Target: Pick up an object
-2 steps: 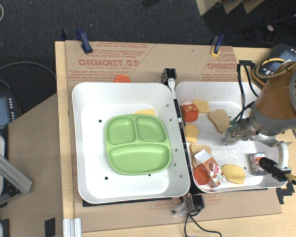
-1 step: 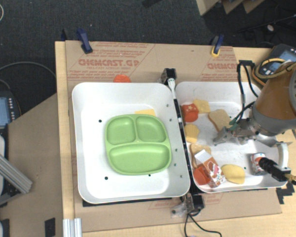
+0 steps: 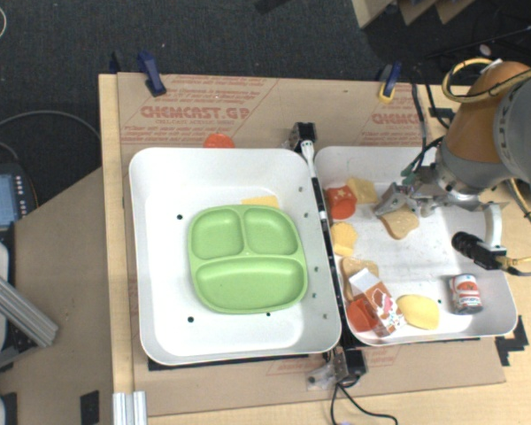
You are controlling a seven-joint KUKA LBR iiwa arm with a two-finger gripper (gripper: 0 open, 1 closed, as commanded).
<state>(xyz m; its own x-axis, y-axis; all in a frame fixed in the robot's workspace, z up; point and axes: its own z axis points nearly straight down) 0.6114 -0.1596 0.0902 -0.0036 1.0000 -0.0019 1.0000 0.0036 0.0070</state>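
Note:
My gripper (image 3: 405, 202) hangs low in the right bin (image 3: 442, 264), at its back middle, with the grey arm and its orange band (image 3: 478, 122) reaching in from the right. Directly under and in front of it lies a tan bread-like piece (image 3: 401, 226); whether it touches the piece I cannot tell. Just to the left are a pale yellow wedge (image 3: 364, 189) and a red tomato-like piece (image 3: 341, 203). Nothing is lifted clear of the bin floor.
The right bin also holds a yellow chunk (image 3: 343, 236), tan bits (image 3: 357, 268), a red-and-white packet (image 3: 377, 306), a lemon (image 3: 419, 312) and a small can (image 3: 465, 293). The left bin (image 3: 159, 193) holds a green divided plate (image 3: 245, 258) and a yellow slice (image 3: 260, 202).

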